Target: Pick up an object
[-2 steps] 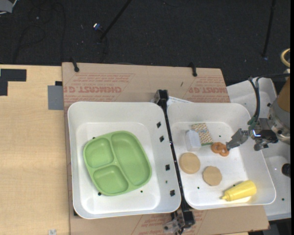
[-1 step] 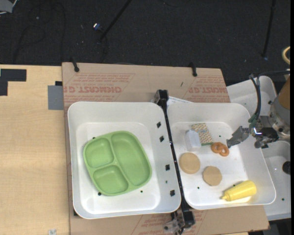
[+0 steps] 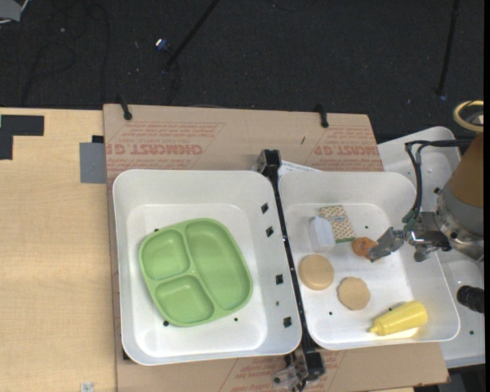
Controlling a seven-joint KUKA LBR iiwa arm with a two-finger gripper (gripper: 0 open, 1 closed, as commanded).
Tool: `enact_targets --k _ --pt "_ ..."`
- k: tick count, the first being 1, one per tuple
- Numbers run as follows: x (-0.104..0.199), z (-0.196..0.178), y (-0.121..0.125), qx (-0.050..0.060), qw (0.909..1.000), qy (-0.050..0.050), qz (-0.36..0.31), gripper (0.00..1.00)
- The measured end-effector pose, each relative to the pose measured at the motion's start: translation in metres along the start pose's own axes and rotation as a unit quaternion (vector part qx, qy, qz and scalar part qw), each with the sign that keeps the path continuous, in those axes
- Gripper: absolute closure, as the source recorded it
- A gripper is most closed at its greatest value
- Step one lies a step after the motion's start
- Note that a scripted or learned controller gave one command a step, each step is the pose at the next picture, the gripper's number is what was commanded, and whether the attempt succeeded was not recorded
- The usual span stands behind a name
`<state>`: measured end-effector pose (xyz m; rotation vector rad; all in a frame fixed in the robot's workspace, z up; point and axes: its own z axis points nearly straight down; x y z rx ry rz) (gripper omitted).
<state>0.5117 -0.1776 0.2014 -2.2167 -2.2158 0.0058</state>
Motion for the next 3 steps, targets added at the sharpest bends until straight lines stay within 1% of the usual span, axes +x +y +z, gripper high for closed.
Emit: enact_targets --k 1,2,3 --pt "-0.008 0.06 -0.003 0.0 1.0 0.0 0.0 0.0" --pt "-0.007 0.111 -0.001 -0.005 1.0 0.0 0.001 0.0" --pt "-0.008 0.101 -0.003 -0.002 1.0 0.0 0.002 1.0"
